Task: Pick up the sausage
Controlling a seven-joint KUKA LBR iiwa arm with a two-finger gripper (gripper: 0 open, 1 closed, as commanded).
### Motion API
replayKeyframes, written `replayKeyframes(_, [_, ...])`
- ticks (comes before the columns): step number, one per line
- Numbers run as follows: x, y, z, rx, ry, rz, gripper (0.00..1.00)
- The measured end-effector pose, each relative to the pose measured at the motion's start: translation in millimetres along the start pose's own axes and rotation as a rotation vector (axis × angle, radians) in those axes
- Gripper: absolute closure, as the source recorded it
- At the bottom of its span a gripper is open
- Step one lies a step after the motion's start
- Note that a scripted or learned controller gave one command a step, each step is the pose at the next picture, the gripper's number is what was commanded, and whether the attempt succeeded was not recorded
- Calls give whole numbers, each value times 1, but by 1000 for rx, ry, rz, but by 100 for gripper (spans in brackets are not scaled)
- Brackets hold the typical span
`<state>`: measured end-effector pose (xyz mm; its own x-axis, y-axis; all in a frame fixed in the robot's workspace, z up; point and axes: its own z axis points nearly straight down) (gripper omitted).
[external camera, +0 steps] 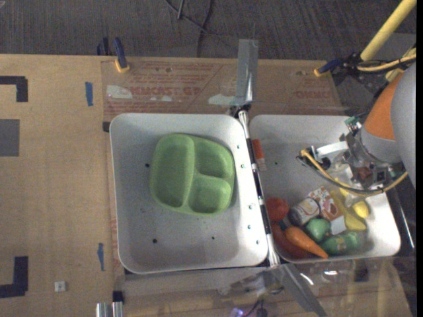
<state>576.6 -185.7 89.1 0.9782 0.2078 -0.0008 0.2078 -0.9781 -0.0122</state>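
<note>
The sausage looks like the dark red, long piece (282, 242) lying along the front left corner of the right bin (284, 140), partly under an orange carrot (305, 241). My gripper (359, 172) hangs over the right side of that bin, above the pile of toy food and close to a yellow piece (359, 209). It is well to the right of the sausage and apart from it. Cables and the wrist body hide its tips.
The left bin (132, 236) holds a green divided plate (193, 174). In the right bin's front half lie a red round piece (277, 208), a small can (304, 211), a carton (325, 202) and green pieces (318, 228). A small orange-red item (258, 154) rests by the divider.
</note>
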Motion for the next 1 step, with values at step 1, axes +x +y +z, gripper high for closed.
replayKeyframes(1, [77,26,1,25,5,-202,0])
